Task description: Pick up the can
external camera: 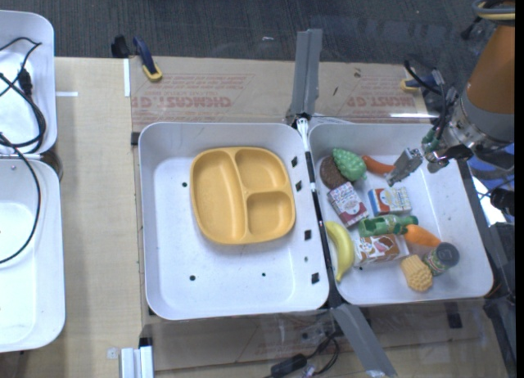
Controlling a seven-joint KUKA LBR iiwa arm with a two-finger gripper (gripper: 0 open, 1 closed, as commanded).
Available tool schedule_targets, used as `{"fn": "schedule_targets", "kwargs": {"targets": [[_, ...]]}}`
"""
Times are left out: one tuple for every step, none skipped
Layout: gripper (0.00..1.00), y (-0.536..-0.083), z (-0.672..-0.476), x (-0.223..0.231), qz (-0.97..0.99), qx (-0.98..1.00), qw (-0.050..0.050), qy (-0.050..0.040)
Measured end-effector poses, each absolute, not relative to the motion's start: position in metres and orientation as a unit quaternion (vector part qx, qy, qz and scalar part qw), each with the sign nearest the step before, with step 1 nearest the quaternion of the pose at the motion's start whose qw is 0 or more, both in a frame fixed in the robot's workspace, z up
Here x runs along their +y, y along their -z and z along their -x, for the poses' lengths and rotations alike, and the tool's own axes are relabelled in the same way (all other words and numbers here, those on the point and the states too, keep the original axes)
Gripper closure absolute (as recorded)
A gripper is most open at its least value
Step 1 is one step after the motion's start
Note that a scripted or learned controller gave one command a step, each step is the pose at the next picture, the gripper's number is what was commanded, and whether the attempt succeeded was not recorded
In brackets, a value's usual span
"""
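Seemingly upright, the can (pixel 443 257) shows its dark top skyward.

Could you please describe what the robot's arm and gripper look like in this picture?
The arm enters from the right edge, with a broad rounded orange section above a grey wrist. Dark cables loop beside the wrist. The gripper is a small metallic grey and silver assembly with slim parts, and it is too small in the view to make out markings.

bench (pixel 98 204) | left bin (pixel 164 286) beside right bin (pixel 467 204) | blue-yellow clamp (pixel 146 59)
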State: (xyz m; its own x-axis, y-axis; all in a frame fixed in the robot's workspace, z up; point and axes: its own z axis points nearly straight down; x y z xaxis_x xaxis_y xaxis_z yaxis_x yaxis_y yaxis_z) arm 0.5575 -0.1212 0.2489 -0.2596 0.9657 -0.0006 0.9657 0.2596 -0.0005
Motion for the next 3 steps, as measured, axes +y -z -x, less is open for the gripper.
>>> {"fn": "schedule_targets", "kwargs": {"targets": [[0.0, -0.104, -0.526, -0.131, -0.57, 0.822, -0.001, 0.0004], [1.0, -0.114, -0.527, -0.132, -0.572, 0.82, 0.001, -0.0001], [1.0, -0.115, -0.588, -0.106, -0.534, 0.846, 0.002, -0.001]]}}
